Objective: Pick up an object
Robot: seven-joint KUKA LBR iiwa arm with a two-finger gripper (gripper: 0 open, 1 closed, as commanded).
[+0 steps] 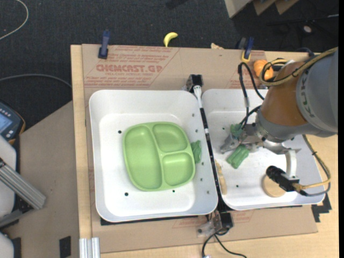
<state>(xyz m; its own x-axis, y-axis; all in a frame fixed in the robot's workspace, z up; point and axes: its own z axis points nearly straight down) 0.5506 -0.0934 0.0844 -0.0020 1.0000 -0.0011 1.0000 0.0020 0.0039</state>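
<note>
My gripper point(236, 143) is low in the left part of the right bin point(252, 198), at the end of the grey and orange arm coming in from the right. A green block-shaped object point(238, 156) lies tilted just below the gripper, touching or nearly touching it. I cannot tell whether the block is held. A smaller dark green piece point(235, 129) shows just above the gripper. In the left bin point(107, 117) a light green divided plate point(158, 156) lies flat, with a small green scrap point(196, 150) against its right edge.
A tan round thing point(271, 190) lies near the right bin's front edge. On the cardboard behind the bins are a yellow banana-shaped item point(170, 37), an orange item point(259, 67) and two blue clamps point(104, 44). A black bar point(200, 109) runs between the bins.
</note>
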